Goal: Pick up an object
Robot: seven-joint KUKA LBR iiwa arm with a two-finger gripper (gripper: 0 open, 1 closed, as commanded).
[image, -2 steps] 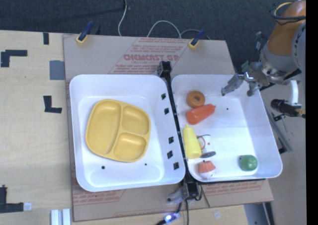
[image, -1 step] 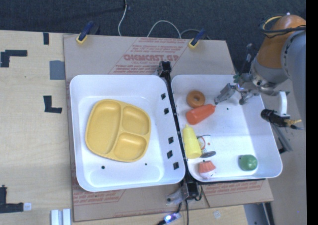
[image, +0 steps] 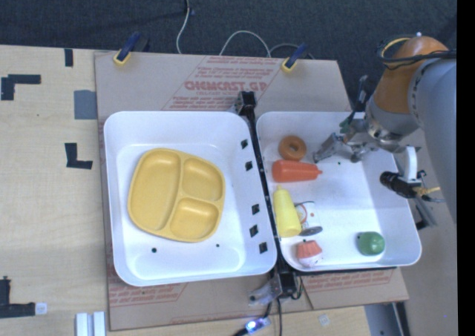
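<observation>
Reaching in from the right, the gripper (image: 331, 150) hangs over the right bin (image: 386, 212), fingers spread and holding nothing, near the donut (image: 292, 147) and carrot (image: 295, 172). These two lie close together, so a descent could nudge one aside or pinch both. Counted: one donut, one carrot, one yellow bottle (image: 286, 212), one green ball (image: 369, 242), one red-and-white toy (image: 309, 251); one yellow tray (image: 177, 194) in the left bin (image: 119, 149).

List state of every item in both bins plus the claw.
yellow plate: flat, upright, in left bin
doughnut: lying flat, right bin
carrot: on its side
yellow bottle: on its side
red-and-white toy: near front wall
green ball: resting, free
claw: above right bin, holding nothing
</observation>
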